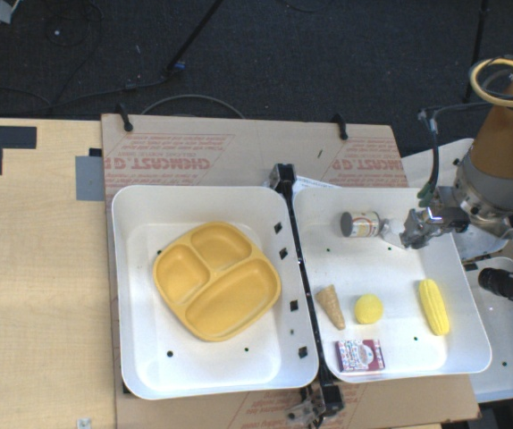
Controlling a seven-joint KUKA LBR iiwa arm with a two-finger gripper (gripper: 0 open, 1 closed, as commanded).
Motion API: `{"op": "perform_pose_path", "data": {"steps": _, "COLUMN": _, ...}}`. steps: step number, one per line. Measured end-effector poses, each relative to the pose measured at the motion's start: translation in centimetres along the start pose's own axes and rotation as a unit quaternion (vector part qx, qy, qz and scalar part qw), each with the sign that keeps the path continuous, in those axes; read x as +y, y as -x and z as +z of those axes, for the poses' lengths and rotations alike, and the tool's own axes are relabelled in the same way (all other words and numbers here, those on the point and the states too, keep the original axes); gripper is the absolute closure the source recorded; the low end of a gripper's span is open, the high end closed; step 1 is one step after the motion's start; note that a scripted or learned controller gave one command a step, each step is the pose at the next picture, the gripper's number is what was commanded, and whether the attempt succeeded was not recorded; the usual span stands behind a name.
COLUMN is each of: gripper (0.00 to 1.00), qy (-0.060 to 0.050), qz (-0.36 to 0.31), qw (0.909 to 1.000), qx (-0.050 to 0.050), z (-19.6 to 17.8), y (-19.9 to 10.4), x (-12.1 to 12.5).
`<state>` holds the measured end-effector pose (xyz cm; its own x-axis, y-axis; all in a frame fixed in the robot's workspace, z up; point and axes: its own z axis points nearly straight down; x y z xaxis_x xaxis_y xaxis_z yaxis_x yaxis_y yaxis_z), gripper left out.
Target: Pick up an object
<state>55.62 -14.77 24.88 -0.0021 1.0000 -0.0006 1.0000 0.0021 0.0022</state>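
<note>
Wood-grain bench (33, 275) at left, grey and dark squares near its far edge. Printed cardboard sheet (239, 155) lies on bench under both bins. Left bin (136, 329) and right bin (471, 347) sit side by side on cardboard, touching along black centre divider (297, 266). White surface (498, 382) beyond right bin.
</note>
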Motion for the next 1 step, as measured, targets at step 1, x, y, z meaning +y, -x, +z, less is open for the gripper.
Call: {"op": "perform_pose_path", "data": {"steps": 1, "gripper": 1.00, "qy": -0.003, "qz": -0.002, "qw": 1.0000, "qx": 0.001, "z": 0.79, "y": -6.07, "x": 0.69}}
